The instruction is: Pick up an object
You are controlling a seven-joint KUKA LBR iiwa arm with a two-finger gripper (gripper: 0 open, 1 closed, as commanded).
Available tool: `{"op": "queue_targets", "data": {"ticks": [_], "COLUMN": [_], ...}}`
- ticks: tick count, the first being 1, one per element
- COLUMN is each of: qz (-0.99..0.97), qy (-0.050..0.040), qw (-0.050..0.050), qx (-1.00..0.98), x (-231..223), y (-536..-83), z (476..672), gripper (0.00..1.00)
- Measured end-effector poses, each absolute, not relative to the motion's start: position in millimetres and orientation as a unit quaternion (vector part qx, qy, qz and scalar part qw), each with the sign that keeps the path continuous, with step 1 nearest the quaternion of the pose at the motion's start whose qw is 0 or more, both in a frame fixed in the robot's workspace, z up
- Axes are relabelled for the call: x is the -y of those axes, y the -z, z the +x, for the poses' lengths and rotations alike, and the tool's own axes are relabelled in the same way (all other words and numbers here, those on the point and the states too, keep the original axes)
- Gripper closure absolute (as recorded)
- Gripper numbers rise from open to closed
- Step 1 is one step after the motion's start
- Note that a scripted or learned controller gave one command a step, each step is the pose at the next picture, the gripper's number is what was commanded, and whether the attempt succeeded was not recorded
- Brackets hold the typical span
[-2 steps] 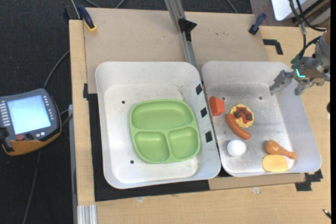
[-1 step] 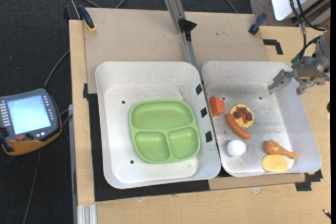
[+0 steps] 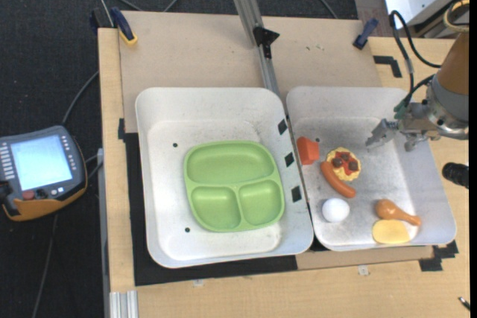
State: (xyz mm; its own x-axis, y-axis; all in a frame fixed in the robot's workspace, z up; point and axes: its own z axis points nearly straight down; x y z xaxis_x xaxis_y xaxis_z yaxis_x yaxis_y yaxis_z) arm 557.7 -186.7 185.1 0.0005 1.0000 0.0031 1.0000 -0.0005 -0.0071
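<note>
- Hovering is about all the gripper (image 3: 393, 132) is doing: it sits over the far right part of the right bin (image 3: 373, 104), with the grey arm and its orange band coming in from the right edge.
- The fingers look spread wide, one prong poking left and one pointing near, with nothing between them. So no grab yet. I'd call this the approach step.
- Pickable stuff is all in the near half of that same bin: a small orange-red block (image 3: 308, 150) by the left wall, a little tart with red topping (image 3: 343, 163), and a sausage (image 3: 337, 179) lying slantwise and touching the tart's near-left side.
- Nearer still are a white ball (image 3: 335, 210), a drumstick (image 3: 396, 211) and a yellow piece (image 3: 391, 233) just beside the drumstick's near side.
- The left bin (image 3: 160, 123) holds a green divided plate (image 3: 234, 185), well apart from the action.
- Next move, my guess: slide left and near, then drop straight down over one item. The tart is closest, but the sausage crowding it could get clipped. The ball or block look like cleaner targets, since each has bare floor around it.
</note>
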Motion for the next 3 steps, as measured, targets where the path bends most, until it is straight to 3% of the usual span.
{"op": "queue_targets", "data": {"ticks": [2, 3], "qz": [-0.707, -0.706], "qy": [0.0041, 0.0096], "qw": [0.001, -0.008], "qx": [0.707, 0.708], "x": [177, 177], "y": [-92, -109], "z": [568.5, 574.3], "gripper": [0.00, 1.00]}}
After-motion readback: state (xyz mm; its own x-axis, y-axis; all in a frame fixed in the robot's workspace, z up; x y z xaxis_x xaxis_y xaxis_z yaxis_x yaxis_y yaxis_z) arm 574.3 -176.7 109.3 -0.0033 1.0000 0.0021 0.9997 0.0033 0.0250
